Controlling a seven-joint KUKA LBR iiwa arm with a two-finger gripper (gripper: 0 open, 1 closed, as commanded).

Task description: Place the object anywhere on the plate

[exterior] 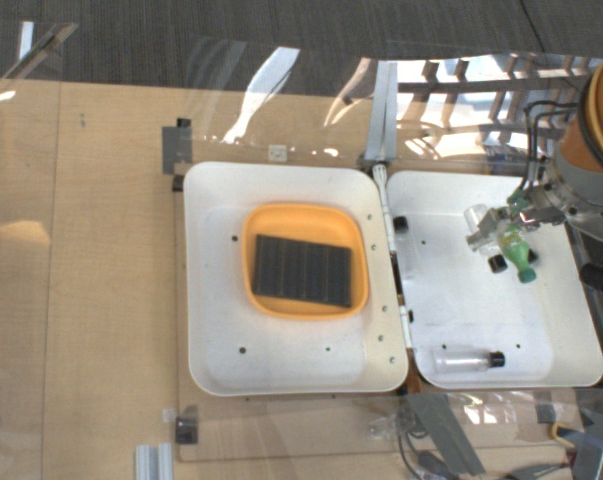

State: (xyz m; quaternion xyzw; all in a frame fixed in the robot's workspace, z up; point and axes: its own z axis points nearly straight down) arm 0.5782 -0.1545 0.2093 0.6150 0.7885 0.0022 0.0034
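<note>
In the right bin (571, 368), toward its upper right part, a small green object (522, 259) lies tilted, its lower end pointing down and to the right. The gripper (501, 230) sits right over its upper end; a pale finger piece reaches out to the left of the green object and a small black tip shows just below and left of it. Whether the fingers are spread or pinching the green object cannot be told from this slant, as the parts overlap.

The same bin also holds a clear tube with a black cap (467, 361) lying flat near the front wall, well apart from the green object. A small black bit (399, 224) sits near the bin's left wall.

The left bin (211, 358) carries an orange plate (306, 261) near its middle, with a dark ribbed rectangle (303, 271) lying across it. Bare white floor rings the plate on all sides, widest toward the front.

The two bins touch along a shared ridge between them. The arm (593, 133), grey with orange, enters at the right edge above the right bin. The wooden bench (81, 268) spreads open to the left.
</note>
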